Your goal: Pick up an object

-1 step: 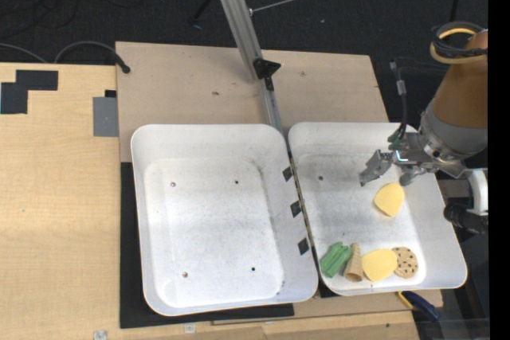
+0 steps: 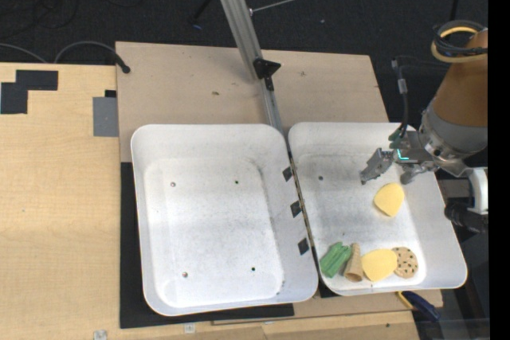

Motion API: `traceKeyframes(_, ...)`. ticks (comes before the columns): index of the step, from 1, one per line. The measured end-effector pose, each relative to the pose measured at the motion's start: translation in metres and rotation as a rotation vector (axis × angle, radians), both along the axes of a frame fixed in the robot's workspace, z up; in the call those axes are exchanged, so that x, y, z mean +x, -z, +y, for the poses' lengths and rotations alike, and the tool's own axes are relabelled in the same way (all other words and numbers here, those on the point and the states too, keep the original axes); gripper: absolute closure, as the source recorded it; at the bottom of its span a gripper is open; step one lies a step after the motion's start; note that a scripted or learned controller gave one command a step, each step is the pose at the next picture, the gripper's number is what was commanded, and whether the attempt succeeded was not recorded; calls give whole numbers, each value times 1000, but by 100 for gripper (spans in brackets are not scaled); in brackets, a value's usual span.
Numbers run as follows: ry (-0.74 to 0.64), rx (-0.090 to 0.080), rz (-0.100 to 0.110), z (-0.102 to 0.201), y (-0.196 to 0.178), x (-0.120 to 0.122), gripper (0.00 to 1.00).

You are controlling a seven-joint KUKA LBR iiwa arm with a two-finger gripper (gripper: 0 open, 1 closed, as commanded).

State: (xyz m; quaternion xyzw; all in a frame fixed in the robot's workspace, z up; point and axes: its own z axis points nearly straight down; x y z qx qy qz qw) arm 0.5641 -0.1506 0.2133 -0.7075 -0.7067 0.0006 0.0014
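Overhead, two white bins on bench: left bin (image 2: 159,147), right bin (image 2: 335,141). Right bin holds five items: one yellow piece (image 2: 389,200) mid-bin, plus near-edge cluster of one green piece (image 2: 335,258), one tan cone (image 2: 353,263), one yellow wedge (image 2: 378,264), one cookie (image 2: 405,261). End effector (image 2: 389,170) spread wide, grasping nothing, just above lone yellow piece.
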Motion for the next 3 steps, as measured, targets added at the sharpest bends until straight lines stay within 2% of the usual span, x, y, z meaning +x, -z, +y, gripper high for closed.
traceKeyframes(2, 0, 2, 7, 8, 102, -12, 0)
traceKeyframes(3, 2, -1, -1, 9, 121, -12, 0)
